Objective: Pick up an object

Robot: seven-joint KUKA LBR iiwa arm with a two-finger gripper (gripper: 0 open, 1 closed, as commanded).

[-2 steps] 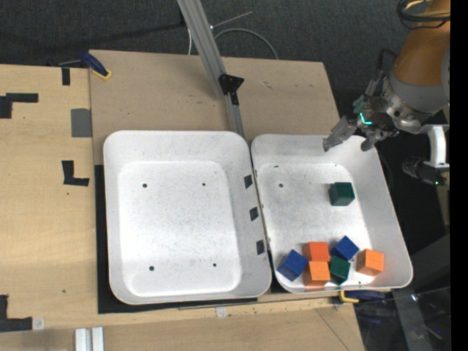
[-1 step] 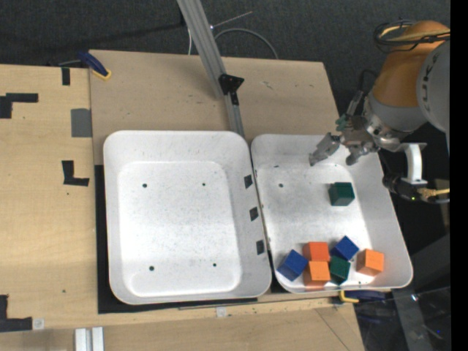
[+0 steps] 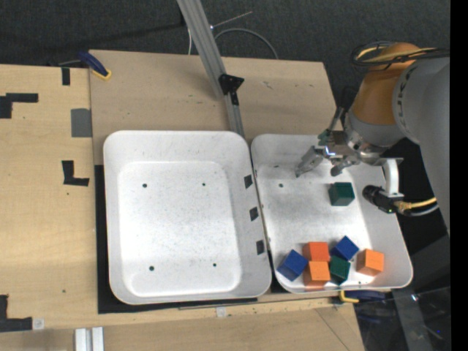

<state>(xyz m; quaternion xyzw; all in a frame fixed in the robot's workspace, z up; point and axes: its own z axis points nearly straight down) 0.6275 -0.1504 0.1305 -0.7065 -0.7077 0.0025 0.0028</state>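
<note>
My gripper point(image 3: 319, 170) hangs over the far part of the right bin point(image 3: 292, 214), open, with nothing between its fingers. A dark green cube point(image 3: 341, 193) lies alone on the bin floor just below and right of the gripper, apart from it. Along the bin's near edge sits a cluster of cubes: a blue cube point(image 3: 292, 264), two orange cubes point(image 3: 317, 251) point(image 3: 318, 272), a second blue cube point(image 3: 346, 248), a green cube point(image 3: 339, 269) and an orange cube point(image 3: 371, 261).
The left bin point(image 3: 175, 218) stands beside the right one, their rims touching. A slanted metal post point(image 3: 212, 57) rises behind the bins. A black and yellow cable fitting point(image 3: 384, 199) hangs at the right bin's outer rim.
</note>
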